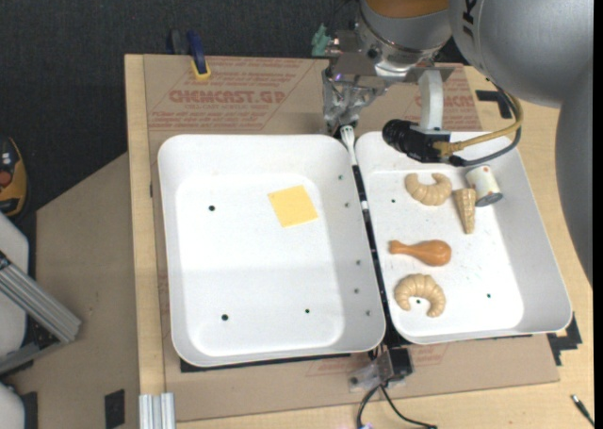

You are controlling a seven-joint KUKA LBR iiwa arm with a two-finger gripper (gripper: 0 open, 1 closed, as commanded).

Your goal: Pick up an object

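Picking is not yet happening: claw (341, 114) is hanging above the bins' far edge, grip state impossible to tell, while yellow slice (292, 206) is lying in the left bin (188, 323).

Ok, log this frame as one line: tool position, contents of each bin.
tool: over far rim between bins | left bin: yellow slice | right bin: two croissants, drumstick, cone

Bench (141, 229) bears left bin (188, 323); right bin (528, 295).
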